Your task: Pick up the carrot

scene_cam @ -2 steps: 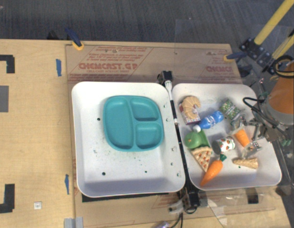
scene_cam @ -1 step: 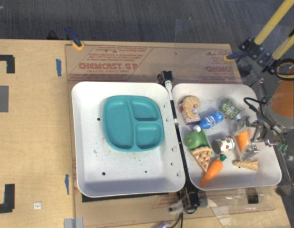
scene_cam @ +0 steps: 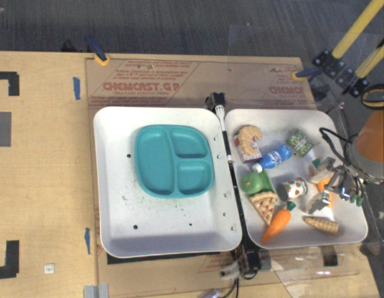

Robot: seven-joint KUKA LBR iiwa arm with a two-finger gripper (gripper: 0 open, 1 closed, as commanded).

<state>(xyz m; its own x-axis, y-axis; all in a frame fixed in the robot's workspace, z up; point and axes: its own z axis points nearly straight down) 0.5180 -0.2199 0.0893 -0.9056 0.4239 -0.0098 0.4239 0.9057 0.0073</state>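
- Camera view, overall layout: two shallow white bins lie side by side on a brown board; the left bin [scene_cam: 111, 185] and the right bin [scene_cam: 356, 228] meet along a dark central divider [scene_cam: 229, 166], taken here as the landmark.
- Open room: left of the divider, a wide band of bare white floor runs along the left bin's near and far-left sides. Right of the divider, bare floor is scarce (chiefly a strip along the far rim and a patch in the near right corner).
- Left bin contents: a teal sectioned plate [scene_cam: 174, 160], lying flat just left of the divider.
- Right bin contents, moving away from the divider: a wrapped bread-like item [scene_cam: 248, 141] at the far side, a blue bottle [scene_cam: 274, 158], a green pepper-like toy [scene_cam: 256, 182], a pizza slice [scene_cam: 265, 205] and a green patterned packet [scene_cam: 299, 143].
- Task object: the carrot [scene_cam: 276, 222] lies near the right bin's near rim, a little right of the divider, its orange tip pointing toward the near-left and its green top touching the pizza slice's right side.
- A tan, crusty bread-like piece [scene_cam: 320, 225] lies right of the carrot, apart from it.
- Arm: the gripper [scene_cam: 333, 188] is low over the right bin's right side, well right of the carrot; whether it is released or clenched cannot be told (clutter hides the tips).
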